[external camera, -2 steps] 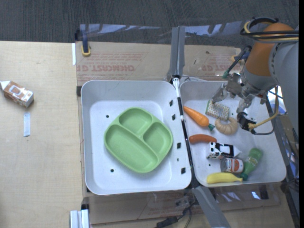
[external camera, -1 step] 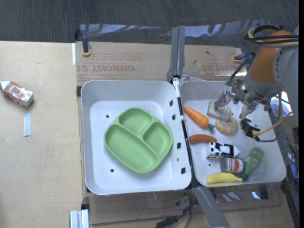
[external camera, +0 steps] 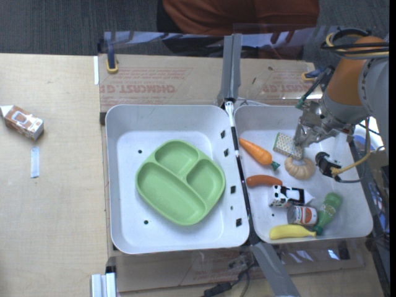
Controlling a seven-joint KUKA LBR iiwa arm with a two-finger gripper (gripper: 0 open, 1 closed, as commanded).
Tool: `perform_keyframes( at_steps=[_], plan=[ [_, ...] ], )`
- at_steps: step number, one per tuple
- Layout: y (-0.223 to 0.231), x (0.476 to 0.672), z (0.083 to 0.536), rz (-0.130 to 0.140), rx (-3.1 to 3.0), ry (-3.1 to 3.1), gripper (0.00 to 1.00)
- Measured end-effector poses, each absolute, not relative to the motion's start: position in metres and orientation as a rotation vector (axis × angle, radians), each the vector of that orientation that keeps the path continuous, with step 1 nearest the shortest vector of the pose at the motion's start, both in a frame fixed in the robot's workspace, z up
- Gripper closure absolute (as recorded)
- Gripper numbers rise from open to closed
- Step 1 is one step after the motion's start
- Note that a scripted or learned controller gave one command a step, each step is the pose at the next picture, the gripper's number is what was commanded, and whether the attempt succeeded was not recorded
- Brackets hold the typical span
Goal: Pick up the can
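My claw hangs above the right bin, its tips lost against a tan gourd; I cannot tell its opening. The can lies well below, beside a banana.

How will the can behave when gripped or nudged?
The can lies on its side, so it will probably roll if nudged. It looks rigid and smooth, so the fingers may slip off its curve. The banana and green bottle crowd it and may shift too.
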State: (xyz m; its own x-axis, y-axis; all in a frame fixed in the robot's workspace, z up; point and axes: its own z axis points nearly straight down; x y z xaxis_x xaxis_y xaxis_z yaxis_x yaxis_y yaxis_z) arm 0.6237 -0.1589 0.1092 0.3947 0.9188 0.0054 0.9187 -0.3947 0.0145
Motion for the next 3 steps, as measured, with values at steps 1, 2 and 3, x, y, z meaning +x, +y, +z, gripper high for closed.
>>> perform_keyframes(
  at_steps=[1,2,3],
  plan=[
    [-0.159,0.624,0.109,0.019,2.616,1.723,0.0],
    [-0.151,0.625,0.099,0.01,2.643,1.682,0.0],
    [-0.152,0.626,0.109,0.014,2.641,1.68,1.0]
  ],
)
